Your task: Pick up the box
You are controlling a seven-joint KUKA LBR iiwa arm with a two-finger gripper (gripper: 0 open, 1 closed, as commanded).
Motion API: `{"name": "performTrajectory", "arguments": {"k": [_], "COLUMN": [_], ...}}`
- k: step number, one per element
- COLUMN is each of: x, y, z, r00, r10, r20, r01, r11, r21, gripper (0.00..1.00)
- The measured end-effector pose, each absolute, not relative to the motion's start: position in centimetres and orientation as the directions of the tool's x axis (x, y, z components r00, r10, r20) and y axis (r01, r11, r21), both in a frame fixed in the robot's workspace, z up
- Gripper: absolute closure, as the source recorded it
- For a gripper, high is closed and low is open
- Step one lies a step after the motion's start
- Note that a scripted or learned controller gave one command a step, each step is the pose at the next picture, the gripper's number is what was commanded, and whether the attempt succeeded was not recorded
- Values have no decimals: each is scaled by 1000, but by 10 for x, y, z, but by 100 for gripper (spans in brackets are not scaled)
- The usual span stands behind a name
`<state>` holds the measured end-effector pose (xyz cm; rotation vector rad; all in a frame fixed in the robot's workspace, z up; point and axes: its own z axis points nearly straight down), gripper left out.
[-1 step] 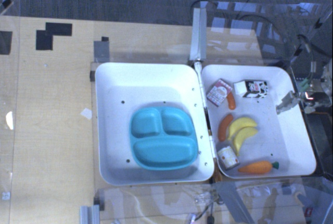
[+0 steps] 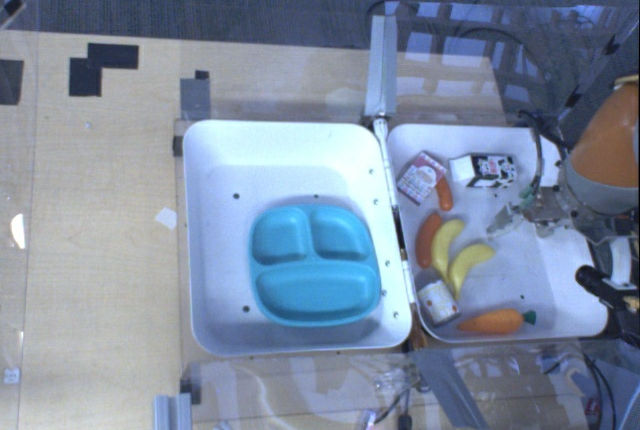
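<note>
Gripper [image 2: 522,214] low over right bin [image 2: 560,308], fingers' state can't tell. Box [image 2: 421,177], pink, lies near bin's upper-left corner, w/ black-and-white carton [image 2: 484,169] just right of it. Betw. gripper & box: small carrot [image 2: 443,195], bananas [image 2: 457,254]. Left bin [image 2: 215,218] holds blue divided tray [image 2: 314,263].

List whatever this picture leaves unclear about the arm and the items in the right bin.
- Hand: small and blurred in the camera view; finger state unreadable.
- Arm: cut off by the right edge.
- Box: print too small to read.
- Carton: label too blurred to read.
- Small can: lies against the right bin wall; label illegible.
</note>
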<state>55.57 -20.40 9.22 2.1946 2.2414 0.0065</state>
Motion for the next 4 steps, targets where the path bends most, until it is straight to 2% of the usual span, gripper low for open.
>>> {"name": "performTrajectory", "arguments": {"k": [1, 2, 3, 4], "x": [557, 534, 491, 489], "y": [-204, -206, -170, -190], "z": [104, 208, 90, 168], "r00": [-23, 124, 1, 25], "r10": [1000, 992, 1000, 1000], "r20": [-2, -2, -2, -2], "r01": [1000, 992, 1000, 1000], "r11": [23, -124, -1, -25], "r21": [11, 7, 13, 7], "gripper": [100, 100, 100, 100]}}
